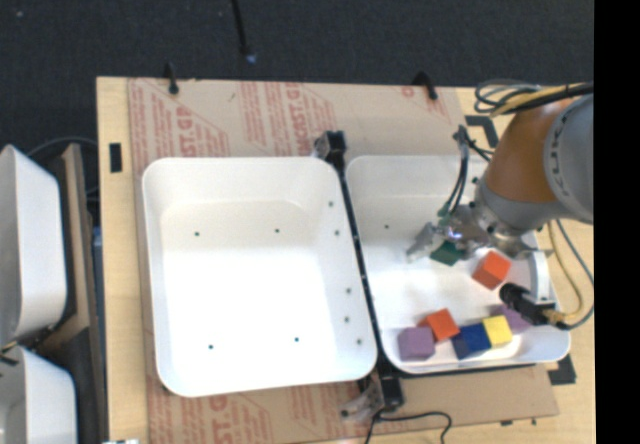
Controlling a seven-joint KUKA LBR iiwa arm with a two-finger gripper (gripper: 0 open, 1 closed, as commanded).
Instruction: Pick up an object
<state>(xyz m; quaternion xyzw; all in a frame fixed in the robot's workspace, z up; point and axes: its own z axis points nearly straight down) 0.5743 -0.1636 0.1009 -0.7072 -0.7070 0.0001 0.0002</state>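
Note:
My gripper [437,242] reaches down into the right bin [395,187], near its middle. A small dark green object [447,255] lies right under the gripper tip, touching or nearly touching it. An orange block [490,270] sits just to the right of it. Along the bin's front edge lie a purple block [417,343], a second orange block [440,323], a blue block [468,341] and a yellow block [497,332]. Another small purple piece [516,320] shows behind the yellow one. The arm's orange band [522,157] covers the bin's right side.
The left bin [250,272] stands beside the right one, with a black clip [331,144] at the top of the shared wall. Cables [555,307] loop over the right bin's front right corner. White containers [30,232] stand off the bench at the far left.

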